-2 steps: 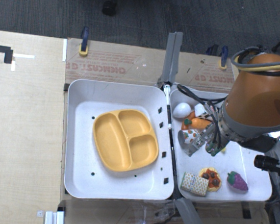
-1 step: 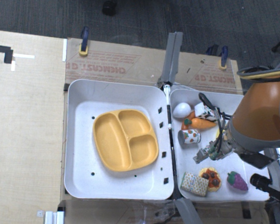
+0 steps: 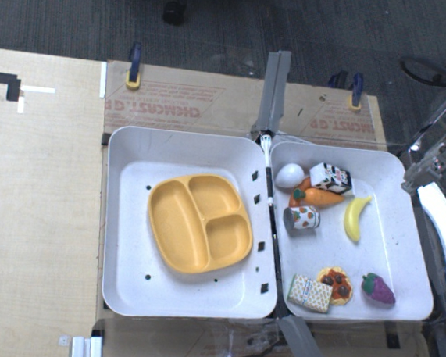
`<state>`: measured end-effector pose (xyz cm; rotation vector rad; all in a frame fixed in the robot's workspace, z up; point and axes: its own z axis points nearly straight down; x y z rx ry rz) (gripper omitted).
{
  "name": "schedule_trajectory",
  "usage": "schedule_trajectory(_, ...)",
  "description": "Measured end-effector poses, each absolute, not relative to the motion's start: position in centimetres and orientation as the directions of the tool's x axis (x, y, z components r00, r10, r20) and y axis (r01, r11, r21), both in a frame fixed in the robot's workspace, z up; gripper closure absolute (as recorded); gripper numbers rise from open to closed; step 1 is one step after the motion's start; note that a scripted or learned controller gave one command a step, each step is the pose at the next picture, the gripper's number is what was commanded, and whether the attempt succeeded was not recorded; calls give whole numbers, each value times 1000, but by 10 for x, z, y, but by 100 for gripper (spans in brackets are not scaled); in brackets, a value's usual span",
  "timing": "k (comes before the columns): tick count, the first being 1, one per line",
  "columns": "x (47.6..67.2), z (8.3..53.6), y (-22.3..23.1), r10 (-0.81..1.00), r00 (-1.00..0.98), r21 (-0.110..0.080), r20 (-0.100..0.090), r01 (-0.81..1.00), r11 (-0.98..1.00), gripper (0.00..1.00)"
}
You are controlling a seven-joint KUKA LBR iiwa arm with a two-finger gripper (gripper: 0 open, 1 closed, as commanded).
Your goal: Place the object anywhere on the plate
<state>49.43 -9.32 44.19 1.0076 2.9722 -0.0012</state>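
Across two white bins, toys right, yellow plate (image 3: 200, 223) left.
Nearest in the right bin (image 3: 412, 255): cracker (image 3: 310, 294), pizza slice (image 3: 337, 284), grapes (image 3: 379, 288); farther: can (image 3: 301, 218), banana (image 3: 353, 218), carrot (image 3: 321, 197), egg (image 3: 290, 175), milk carton (image 3: 330, 177); gripper (image 3: 437, 159) at the right rim, its fingers' state I cannot tell.

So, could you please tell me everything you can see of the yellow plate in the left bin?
The yellow plate is a rounded-square dish, seemingly smooth matte plastic, with raised ridges dividing it into three compartments: one large along its left side and two smaller ones on its right. It lies flat and upright on the floor of the left bin, roughly central and turned at a slight angle to the walls. All three compartments hold nothing, and only the bin floor touches it.
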Motion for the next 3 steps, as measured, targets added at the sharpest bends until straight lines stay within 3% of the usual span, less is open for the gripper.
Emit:
schedule_trajectory(1,518,255,-128,566,-824,-1,0,566,824,100)
schedule_trajectory(2,558,406,-134,789,-614,0,-3,789,614,100)
schedule_trajectory(3,555,199,-129,898,-440,-2,0,898,440,100)
